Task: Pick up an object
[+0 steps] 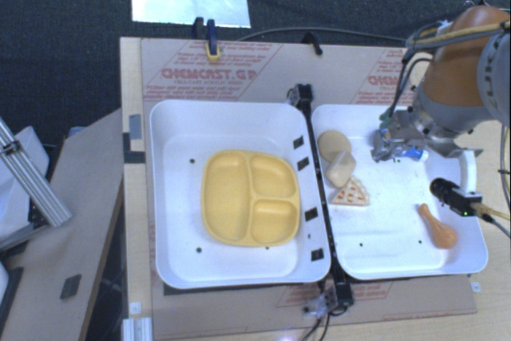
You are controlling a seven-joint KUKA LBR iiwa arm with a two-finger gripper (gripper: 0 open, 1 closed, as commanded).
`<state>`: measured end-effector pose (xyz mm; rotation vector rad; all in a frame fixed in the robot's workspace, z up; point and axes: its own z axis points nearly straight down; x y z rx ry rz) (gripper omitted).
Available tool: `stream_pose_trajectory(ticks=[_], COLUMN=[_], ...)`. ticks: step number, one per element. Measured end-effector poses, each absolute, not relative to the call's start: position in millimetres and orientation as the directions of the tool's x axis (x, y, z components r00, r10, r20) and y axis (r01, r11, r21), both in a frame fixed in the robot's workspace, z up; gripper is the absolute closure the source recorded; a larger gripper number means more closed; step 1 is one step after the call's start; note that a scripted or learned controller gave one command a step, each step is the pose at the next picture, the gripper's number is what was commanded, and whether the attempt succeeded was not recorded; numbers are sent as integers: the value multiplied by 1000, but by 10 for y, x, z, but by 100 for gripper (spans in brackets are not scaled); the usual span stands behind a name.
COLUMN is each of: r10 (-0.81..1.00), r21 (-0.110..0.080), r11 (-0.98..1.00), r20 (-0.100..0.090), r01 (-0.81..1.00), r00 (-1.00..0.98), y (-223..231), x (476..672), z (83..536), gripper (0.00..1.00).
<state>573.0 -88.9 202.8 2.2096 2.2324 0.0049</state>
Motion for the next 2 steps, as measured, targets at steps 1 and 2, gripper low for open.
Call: stream_pose_trajectory(ticks=[1,2], r10=[1000,1000], r21=[2,4], r11=[11,10], r20=[2,2], r01=[1000,1000], r00=[-11,-10], y=[-327,172], x=[5877,6126], z=[1989,2065], gripper=[100,100])
